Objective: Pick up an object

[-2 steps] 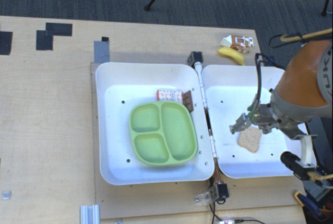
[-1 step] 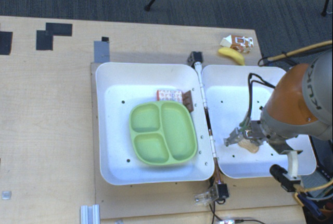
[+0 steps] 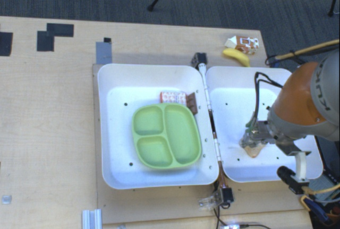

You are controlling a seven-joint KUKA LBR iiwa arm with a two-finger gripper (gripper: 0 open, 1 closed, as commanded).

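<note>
Apparently mid-attempt: gripper [image 3: 252, 140] low in right bin [image 3: 234, 116], right over small tan object [image 3: 254, 151] at bin's 6 o'clock. Lift not done; whether grasp is secured cannot tell, nor gripper state. Arm [image 3: 300, 103] enters from 3 o'clock, orange band over bin, wrist pointing down. Left bin [image 3: 114, 116] holds green divided plate [image 3: 167, 136], small box [image 3: 173, 97] at its 12 o'clock.

The arm [image 3: 313, 100] is a thick, rounded grey body with a broad orange band above the wrist. A thin black cable [image 3: 258, 96] loops along its left side. The gripper [image 3: 251, 140] is a small cluster of dull grey metal.
</note>
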